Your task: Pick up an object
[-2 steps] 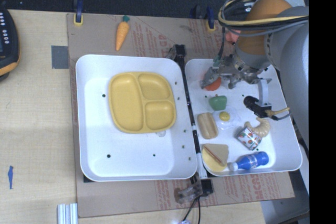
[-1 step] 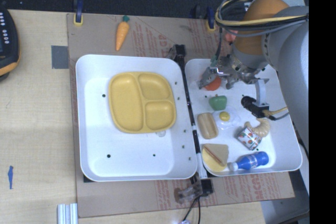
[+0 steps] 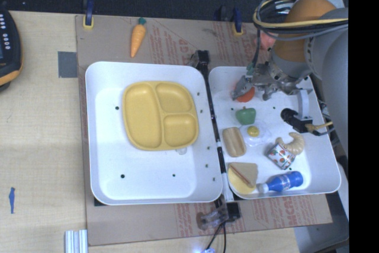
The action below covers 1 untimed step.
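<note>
My gripper (image 3: 247, 85) is low over the far-left part of the right bin (image 3: 269, 77), reaching in from the right. A small red object (image 3: 245, 93) lies right at its tip, partly covered by it; whether it is gripped is hidden. Just in front of it sits a green pepper (image 3: 246, 115), and below that a small yellow ball (image 3: 253, 131). Further forward lie a tan bun (image 3: 233, 141), a croissant (image 3: 292, 143), a printed can (image 3: 279, 156), a sandwich wedge (image 3: 243, 174) and a blue bottle (image 3: 285, 181).
The left bin (image 3: 106, 151) holds a yellow divided plate (image 3: 160, 114). A toy carrot (image 3: 137, 37) lies on the cardboard behind the bins. A dark handheld device (image 3: 9, 44) sits at the bench's left edge.
</note>
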Motion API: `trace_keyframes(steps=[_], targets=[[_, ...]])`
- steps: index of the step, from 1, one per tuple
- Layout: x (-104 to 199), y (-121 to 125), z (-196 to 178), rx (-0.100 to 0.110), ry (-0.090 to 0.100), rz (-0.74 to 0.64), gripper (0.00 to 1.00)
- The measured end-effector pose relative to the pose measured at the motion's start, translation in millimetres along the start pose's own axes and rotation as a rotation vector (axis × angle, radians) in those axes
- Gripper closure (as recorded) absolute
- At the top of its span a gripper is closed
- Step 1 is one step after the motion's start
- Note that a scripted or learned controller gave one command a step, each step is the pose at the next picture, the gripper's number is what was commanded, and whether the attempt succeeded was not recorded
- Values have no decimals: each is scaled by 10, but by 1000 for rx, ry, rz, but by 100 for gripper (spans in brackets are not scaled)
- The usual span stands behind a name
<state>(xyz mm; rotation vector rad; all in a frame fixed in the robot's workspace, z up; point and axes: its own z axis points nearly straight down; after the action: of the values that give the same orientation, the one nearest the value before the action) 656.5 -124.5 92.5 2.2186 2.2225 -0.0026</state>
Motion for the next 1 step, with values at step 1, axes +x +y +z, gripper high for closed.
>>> trace_keyframes(steps=[1], targets=[[119,-2,3,4,2,-4,0]])
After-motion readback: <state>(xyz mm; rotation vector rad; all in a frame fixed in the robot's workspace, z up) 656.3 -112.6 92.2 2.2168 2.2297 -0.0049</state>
